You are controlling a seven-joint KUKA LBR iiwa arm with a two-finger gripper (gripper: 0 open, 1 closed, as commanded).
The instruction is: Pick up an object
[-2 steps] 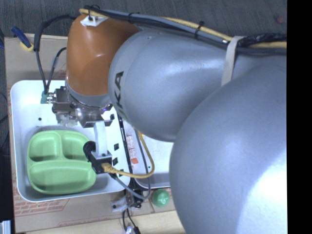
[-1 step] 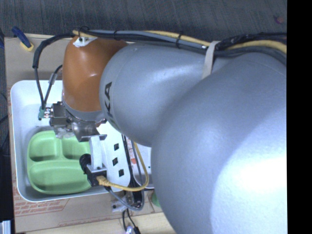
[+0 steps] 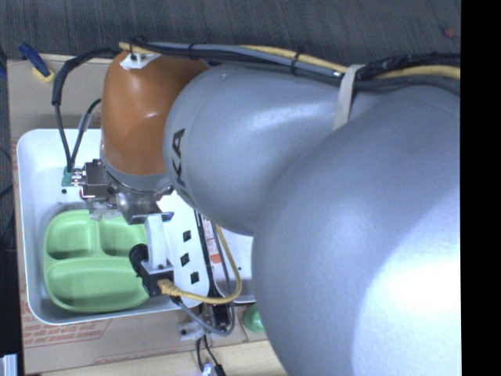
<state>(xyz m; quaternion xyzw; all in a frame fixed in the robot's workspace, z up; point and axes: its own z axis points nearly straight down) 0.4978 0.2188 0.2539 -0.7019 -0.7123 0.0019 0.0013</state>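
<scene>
A light green divided tray [image 3: 86, 269] lies in the front left part of the left white bin [image 3: 35, 155]. The grey arm with its orange band covers most of the view and reaches down over this bin. My gripper [image 3: 208, 321] hangs low at the bin's front edge, just right of the green tray. A small green object [image 3: 254, 317] peeks out beside the gripper, under the arm, and most of it is hidden.
The bin's back left corner shows bare white floor. A cardboard-coloured bench surface [image 3: 70, 339] runs along the front. The arm's bulk hides the right bin and whatever is in it.
</scene>
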